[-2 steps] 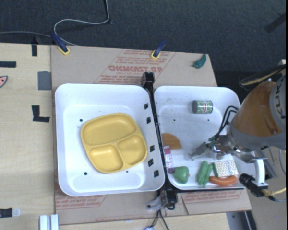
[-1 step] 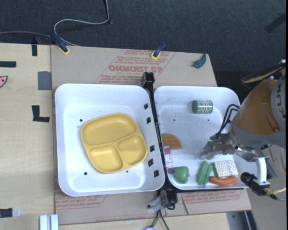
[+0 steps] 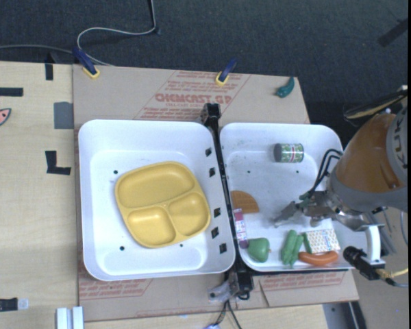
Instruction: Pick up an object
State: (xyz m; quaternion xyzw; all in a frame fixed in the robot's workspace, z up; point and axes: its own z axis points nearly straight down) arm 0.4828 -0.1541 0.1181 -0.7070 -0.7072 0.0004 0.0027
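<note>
Two shallow white bins. Left bin: yellow three-compartment plastic tray. Right bin: gripper low, fingers spread, holding nothing. Likely targets along near wall: green pepper, green pod, red sausage. Small grey can far side.

Yellow tray in left bin.

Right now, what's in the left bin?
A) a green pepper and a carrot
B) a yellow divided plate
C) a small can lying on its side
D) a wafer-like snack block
B: the yellow divided plate lies alone in the left bin, while the can, green pepper and the other small items sit in the right bin.
</note>
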